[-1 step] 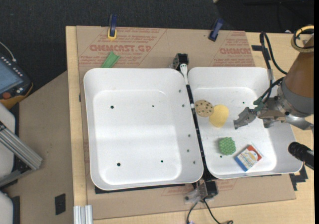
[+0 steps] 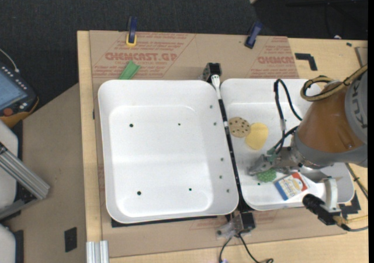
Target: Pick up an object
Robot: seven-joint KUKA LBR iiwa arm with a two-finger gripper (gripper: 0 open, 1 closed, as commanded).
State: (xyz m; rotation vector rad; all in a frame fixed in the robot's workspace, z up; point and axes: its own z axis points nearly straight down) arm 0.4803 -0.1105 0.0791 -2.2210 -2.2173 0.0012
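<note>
My gripper point(image 2: 263, 166) is low in the right bin point(image 2: 257, 95), its grey fingers point(image 2: 257, 168) reaching left from the orange-banded wrist. A small green object point(image 2: 267, 175) lies right at the fingertips; whether it is gripped I cannot tell. Just above the gripper lie a yellow rounded piece point(image 2: 257, 135) and a tan speckled disc point(image 2: 237, 126), side by side. A blue, white and red packet point(image 2: 289, 186) lies below the wrist near the bin's front.
The left bin point(image 2: 117, 98) stands beside the right one, with a black divider strip point(image 2: 225, 133) between them. A black cable point(image 2: 280, 104) loops over the right bin. Clamps point(image 2: 131, 37) hold the cardboard sheet at the back. A green strip point(image 2: 128, 70) lies on the cardboard.
</note>
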